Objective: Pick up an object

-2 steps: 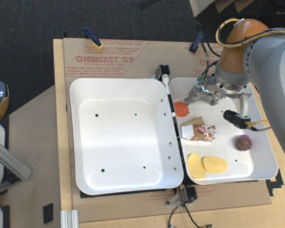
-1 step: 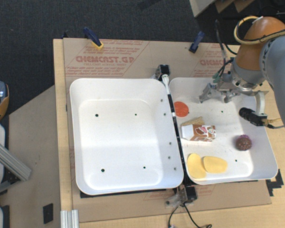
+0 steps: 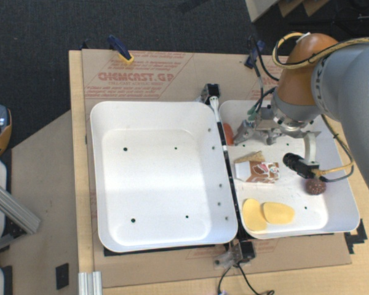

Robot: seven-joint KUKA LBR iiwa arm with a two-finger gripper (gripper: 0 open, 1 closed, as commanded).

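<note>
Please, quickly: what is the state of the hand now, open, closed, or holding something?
Hand: it cannot be told; it sits low over the right bin, with nothing seen held.

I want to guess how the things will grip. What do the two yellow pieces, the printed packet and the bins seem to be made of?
The yellow pieces look like soft foam or sponge: matte, rounded, no shine. The printed packet seems to be thin plastic film or paper, flat with printed colours; I cannot tell which. The right bin and left bin look like smooth moulded white plastic, with rounded corners and a slight sheen.
</note>
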